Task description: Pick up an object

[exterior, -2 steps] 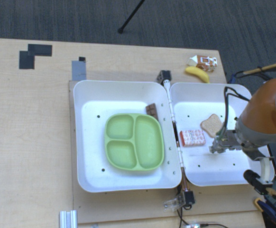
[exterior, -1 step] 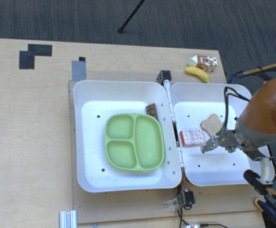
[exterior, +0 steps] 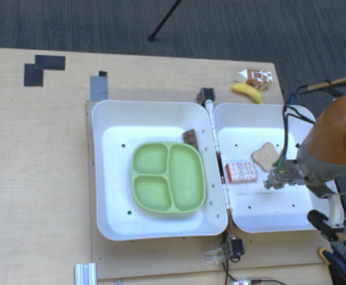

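Arm reaches into the right bin, with the jaws low over its floor. Whether the jaws are apart or together I cannot tell: the tips are small and blurred against the white.

Nothing is visibly held. Candidate objects lie close by. A slice of toast sits just up and to the left of the jaws, near but, as far as I can judge, not touching. A small red-and-white packet lies flat a little further left, close to the divider between the bins. Print covers the packet, but it is too small to read; no brand is legible.

Left bin, well away from the jaws on the far side of the divider, holds a green divided plate, face up, filling most of the floor. A small brown piece rests at the plate's far edge, against the divider.

Outside the bins, on the tabletop beyond the right bin's far rim, lie a banana and a small carton; its label is unreadable too.

Judgement: the jaws are set low and beside the toast, which suggests a pick attempt on the toast. The flat slice offers little edge to grip, so a miss seems likely.
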Robot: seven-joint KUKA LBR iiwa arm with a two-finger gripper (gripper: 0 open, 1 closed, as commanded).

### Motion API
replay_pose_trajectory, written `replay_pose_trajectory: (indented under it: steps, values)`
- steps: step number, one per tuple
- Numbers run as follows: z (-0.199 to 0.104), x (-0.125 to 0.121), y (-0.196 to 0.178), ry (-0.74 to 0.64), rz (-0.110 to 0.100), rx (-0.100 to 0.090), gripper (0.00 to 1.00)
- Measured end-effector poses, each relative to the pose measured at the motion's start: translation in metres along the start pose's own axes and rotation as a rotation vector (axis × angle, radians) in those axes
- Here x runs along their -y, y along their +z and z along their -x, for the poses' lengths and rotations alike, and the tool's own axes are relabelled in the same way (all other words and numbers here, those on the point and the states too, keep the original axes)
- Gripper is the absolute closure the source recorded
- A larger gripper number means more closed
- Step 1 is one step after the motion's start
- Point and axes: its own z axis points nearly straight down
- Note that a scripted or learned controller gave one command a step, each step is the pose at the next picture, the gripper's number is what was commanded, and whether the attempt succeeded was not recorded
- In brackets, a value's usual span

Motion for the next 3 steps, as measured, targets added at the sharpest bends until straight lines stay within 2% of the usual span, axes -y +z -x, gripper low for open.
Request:
replay_pose_trajectory:
  steps: [1,2,3]
  values:
    - [0.0,0.0,0.0,0.0,0.0,0.0,0.0]
    - [-0.024,0.007,0.004,0.006,-0.017,-0.002,0.0]
    - [-0.035,0.007,0.022,0.006,-0.019,-0.002,0.0]
